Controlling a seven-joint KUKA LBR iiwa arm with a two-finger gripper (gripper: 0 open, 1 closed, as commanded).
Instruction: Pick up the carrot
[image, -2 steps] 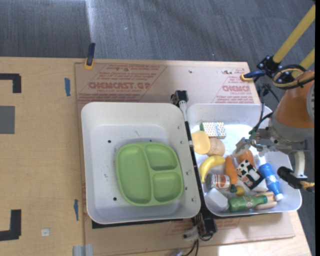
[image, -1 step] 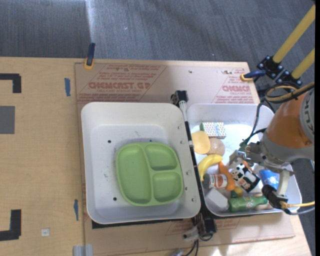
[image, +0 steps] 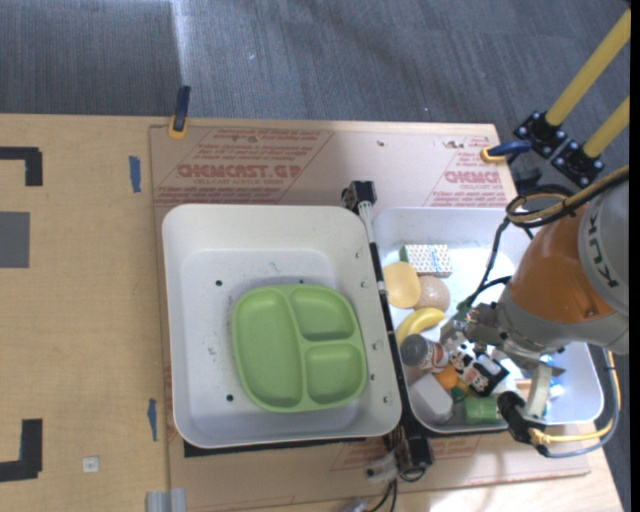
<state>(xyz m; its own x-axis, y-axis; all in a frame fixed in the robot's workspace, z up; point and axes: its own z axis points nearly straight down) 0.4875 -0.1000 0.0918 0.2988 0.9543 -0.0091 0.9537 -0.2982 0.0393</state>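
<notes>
So in the camera view we're looking down on both bins, and honestly we'd say the pick is barely underway. The gripper (image: 468, 362) is down low in the right bin (image: 590, 400), right in the thick of the pile, but we can't tell how it's set from this angle; it's all dark bits and clutter there, so no claim that anything is held.

The carrot (image: 447, 378) looks to us like the small orange piece just beside the gripper, on its left and a bit lower, lying among the other items. We wouldn't swear to it, it's tiny. As far as we can see it's in the bin, not lifted, so grabbing and raising are both left to do.

What's crowding it: a banana (image: 420, 322) just above, a yellow round thing (image: 402, 285) and a pale peachy item (image: 433, 293) further up, a green block (image: 480, 409) below, and a speckled box (image: 428, 259) near the bin's far end. Tight quarters, easy to pinch the wrong thing.

The left bin (image: 200, 300) just has a green divided plate (image: 298, 346), well out of the way.
</notes>
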